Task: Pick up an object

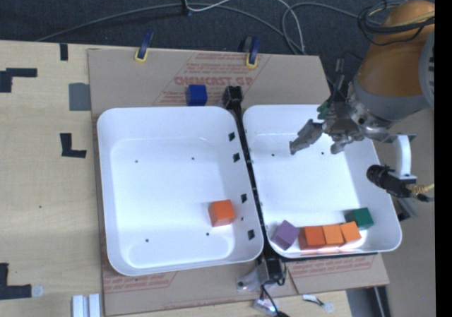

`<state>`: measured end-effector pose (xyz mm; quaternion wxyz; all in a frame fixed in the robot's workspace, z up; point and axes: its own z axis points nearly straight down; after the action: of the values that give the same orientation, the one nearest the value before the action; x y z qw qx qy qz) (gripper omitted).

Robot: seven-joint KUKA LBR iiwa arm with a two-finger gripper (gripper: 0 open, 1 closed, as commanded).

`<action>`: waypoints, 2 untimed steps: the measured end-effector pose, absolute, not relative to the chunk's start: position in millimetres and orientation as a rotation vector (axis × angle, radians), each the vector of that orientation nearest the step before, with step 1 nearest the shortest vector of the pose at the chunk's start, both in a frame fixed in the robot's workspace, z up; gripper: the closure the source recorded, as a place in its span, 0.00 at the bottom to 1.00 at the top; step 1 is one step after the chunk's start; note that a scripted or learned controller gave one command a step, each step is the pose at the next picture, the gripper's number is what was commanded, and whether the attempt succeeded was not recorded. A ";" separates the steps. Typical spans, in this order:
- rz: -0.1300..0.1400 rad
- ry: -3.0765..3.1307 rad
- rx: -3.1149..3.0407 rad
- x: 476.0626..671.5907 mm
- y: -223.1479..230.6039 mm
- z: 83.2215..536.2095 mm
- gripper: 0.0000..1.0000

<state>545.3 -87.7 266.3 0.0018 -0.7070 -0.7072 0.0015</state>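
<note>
Grey two-finger gripper (323, 142): fingers spread, empty, above right shallow white plastic bin (296, 121). Step: approach. Next: descend toward small purple cube (284, 234).

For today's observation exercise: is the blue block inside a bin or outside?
Outside. The blue block sits on the cardboard beyond the left bin's far rim.

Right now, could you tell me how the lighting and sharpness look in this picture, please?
In the camera view, light is even and soft: the orange block in the left bin casts only a faint shadow; the white bin floors look bright and nearly washed out; the gripper over the right bin looks slightly soft, and the row of blocks is reasonably sharp.
</note>
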 end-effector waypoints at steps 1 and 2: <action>0.000 -2.222 -2.221 546.1 -87.7 268.3 0.00; 0.004 -2.220 -2.219 540.9 -88.5 224.9 0.00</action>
<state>540.9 -88.5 224.9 0.0016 -0.7070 -0.7072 0.0014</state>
